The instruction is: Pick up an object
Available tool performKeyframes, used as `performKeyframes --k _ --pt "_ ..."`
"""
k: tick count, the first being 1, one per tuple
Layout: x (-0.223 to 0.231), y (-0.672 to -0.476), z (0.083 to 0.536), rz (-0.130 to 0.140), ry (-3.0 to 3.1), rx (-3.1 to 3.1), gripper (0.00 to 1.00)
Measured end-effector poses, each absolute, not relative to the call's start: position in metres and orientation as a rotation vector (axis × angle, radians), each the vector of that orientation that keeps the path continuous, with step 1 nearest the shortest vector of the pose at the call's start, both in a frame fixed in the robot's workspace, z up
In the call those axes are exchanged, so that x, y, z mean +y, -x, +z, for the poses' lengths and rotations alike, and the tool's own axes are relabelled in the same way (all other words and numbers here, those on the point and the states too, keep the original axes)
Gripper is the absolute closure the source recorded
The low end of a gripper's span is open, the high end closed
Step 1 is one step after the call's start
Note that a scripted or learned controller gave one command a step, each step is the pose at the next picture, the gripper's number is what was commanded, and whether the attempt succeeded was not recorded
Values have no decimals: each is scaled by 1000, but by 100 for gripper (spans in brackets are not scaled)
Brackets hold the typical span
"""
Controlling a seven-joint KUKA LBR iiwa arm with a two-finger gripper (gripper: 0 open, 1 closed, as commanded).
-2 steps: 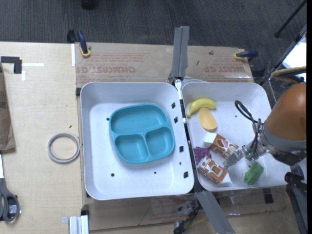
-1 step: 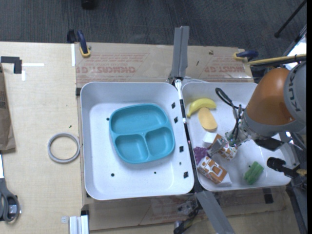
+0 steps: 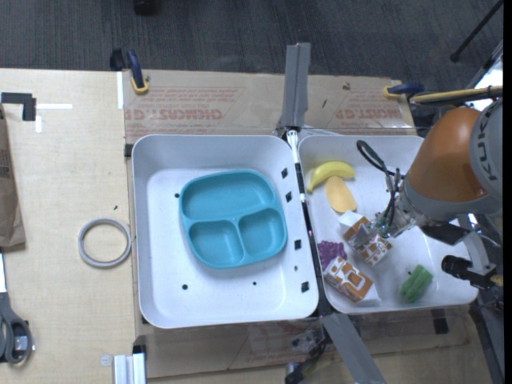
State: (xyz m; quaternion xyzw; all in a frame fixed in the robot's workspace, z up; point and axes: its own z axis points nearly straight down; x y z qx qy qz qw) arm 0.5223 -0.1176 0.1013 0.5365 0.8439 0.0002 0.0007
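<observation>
**A:** So, the gripper (image 3: pixel 382 232) is down in the right bin (image 3: pixel 448 294), right over a small orange-and-white patterned box (image 3: pixel 371 249). Which way is that box lying?

**B:** It sits roughly mid-bin, tilted, with its long axis running diagonally from upper left to lower right. A grey-white packet (image 3: pixel 354 231) touches its upper-left end. A second orange-and-white box (image 3: pixel 349 279) lies just below and to the left, also on a diagonal, next to a purple grape cluster (image 3: pixel 330 252).

**A:** And the arm?

**B:** It comes in from the right, with the orange band (image 3: pixel 446 160) bulging over the bin's right side and the wrist angled down and left toward the box. Honestly, I can't tell whether the tool is spread or pinched, or whether it has anything; the tip is too small and cluttered.

**A:** What else is around?

**B:** A banana (image 3: pixel 330 171) and a yellow-orange pear-shaped piece (image 3: pixel 341 195) lie near the top of that bin, and a green item (image 3: pixel 416 283) lies at lower right. The left bin (image 3: pixel 160 286) holds a blue divided plate (image 3: pixel 233 218).

**A:** Any readable text?

**B:** There's red printing on the cardboard (image 3: pixel 208 106) behind the bins, but it's upside down and I can't read it.
</observation>
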Motion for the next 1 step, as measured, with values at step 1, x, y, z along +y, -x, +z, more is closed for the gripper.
performKeyframes --k 1 --pt "-60 -529 222 -2 -1805 2570 100"
